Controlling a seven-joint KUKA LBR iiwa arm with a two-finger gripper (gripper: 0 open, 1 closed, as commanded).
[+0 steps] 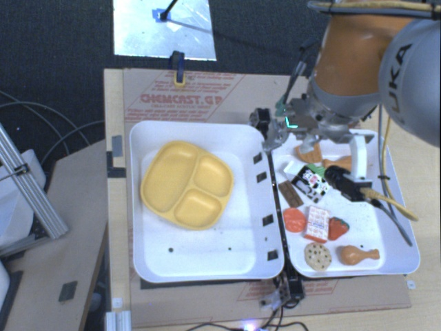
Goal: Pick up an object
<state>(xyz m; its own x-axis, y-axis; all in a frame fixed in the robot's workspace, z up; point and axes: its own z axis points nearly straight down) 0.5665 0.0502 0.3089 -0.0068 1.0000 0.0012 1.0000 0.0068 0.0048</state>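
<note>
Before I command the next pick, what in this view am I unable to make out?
- End effector: its state, masked by the wrist above it.
- Right bin: far corner and items there, covered by the arm.
- Orange piece: partly under the wrist, identity unclear.
- Black-and-white item: too small to identify.

A dark carpeted floor [55, 40] surrounds the pale wooden table [114, 178]. On the far side a shiny metal sheet [164, 21] lies on the carpet, while cables [41, 133] and an aluminium frame [27, 188] stand at left.
</note>
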